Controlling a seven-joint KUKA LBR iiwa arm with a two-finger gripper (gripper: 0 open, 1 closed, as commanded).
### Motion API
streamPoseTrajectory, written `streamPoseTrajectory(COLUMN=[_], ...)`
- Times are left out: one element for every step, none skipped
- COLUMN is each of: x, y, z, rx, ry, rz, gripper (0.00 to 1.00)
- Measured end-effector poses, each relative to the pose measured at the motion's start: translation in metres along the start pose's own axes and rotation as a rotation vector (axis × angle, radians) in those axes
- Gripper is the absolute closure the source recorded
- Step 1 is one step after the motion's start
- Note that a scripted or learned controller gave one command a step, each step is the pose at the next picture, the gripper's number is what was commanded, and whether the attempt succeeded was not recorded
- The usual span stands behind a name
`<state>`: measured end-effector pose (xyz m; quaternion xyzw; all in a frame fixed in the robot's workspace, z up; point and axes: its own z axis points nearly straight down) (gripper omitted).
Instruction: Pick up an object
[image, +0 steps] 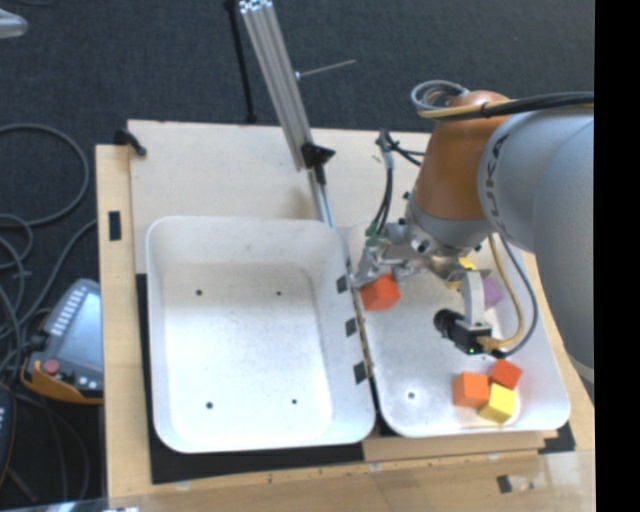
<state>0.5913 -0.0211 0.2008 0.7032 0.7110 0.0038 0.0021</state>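
Two white bins sit side by side on a pale wooden surface (200, 170). At the right bin's (420, 400) left wall, mid-frame, the tool (378, 272) sits directly above an orange block (380, 294), touching it; whether it grips is unclear. Three more blocks (487, 390) lie lower right.

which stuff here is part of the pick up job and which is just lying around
Part of the job:
- pincer
- orange-red block just beneath it in the right bin
- orange cube, red cube and yellow cube clustered at that bin's near corner

Just lying about:
- left bin
- handheld controller left of the bench
- aluminium post
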Motion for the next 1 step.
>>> streamPoseTrajectory(x=[0.092], y=[0.0347], z=[-0.0294], rx=[0.004], ry=[0.001], rz=[0.001], gripper=[1.0])
